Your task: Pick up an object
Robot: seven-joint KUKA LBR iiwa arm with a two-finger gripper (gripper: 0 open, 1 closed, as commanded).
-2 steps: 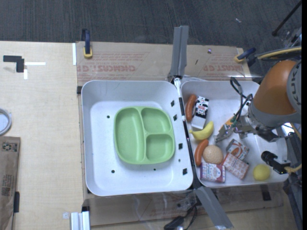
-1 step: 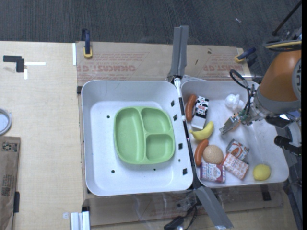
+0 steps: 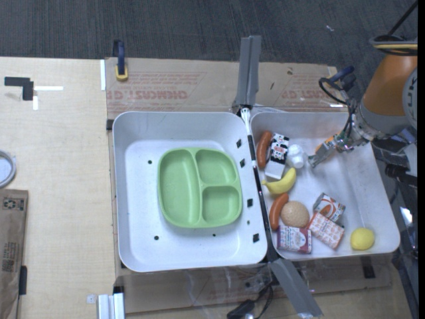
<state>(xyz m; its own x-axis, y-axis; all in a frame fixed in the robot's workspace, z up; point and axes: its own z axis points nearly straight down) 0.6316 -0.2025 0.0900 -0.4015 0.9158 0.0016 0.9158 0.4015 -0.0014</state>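
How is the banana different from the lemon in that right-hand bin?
The banana is long and curved; the lemon is short and rounded. The banana lies by the bin's left wall, touching other items; the lemon sits alone near the lower right corner. Both are yellow and lie in the same white bin.

Bench (image 3: pixel 53 178) — two white bins (image 3: pixel 126 198) side by side, cardboard sheet (image 3: pixel 186 85) behind.

Even, diffuse overhead lighting, moderately bright; no strong directional source is evident. The white bins (image 3: pixel 126 178) appear slightly overexposed, with soft, short shadows under the green plate (image 3: pixel 199 186) and along the bin walls. The dark floor (image 3: pixel 166 12) at top shows fine grain. Focus is moderate throughout; small objects look soft, and the orange band (image 3: pixel 392 85) at right appears slightly blurred.
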